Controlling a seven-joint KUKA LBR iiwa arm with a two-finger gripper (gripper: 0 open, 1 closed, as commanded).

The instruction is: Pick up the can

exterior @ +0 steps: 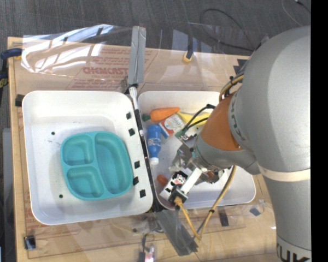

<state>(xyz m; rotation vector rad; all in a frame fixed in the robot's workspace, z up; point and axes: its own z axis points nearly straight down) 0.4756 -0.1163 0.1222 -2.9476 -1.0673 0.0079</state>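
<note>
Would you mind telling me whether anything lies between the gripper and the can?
I cannot tell: the arm covers much of the right bin, where the can may lie. A blue bottle and a carrot lie beside it.

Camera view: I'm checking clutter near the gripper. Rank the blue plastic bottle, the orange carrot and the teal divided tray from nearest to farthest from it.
From the gripper:
1. Blue plastic bottle, left side of the right bin.
2. Orange carrot, far end of that bin.
3. Teal divided tray, in the left bin.
</note>
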